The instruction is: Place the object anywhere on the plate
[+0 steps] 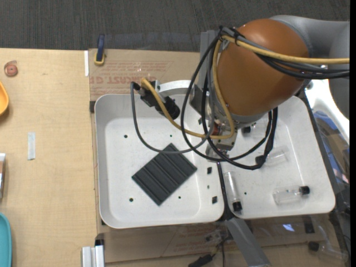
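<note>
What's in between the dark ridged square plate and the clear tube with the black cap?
In the camera view, between the dark ridged square plate and the clear tube with a black cap lie the bins' touching rims and another clear black-tipped tube.

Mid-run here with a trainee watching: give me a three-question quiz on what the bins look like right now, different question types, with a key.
1. True or false: the dark ribbed plate lies flat in the left bin.
2. Which bin holds the clear tubes with black caps? A) left B) right C) neither
3. Fill in: the arm's orange band hangs over the ___ between the two bins.

Key:
1. True.
2. B: one tube lies near the right bin's front edge, another by the divider.
3. Divider; the gripper is hidden beneath the arm, so its state cannot be told.
</note>
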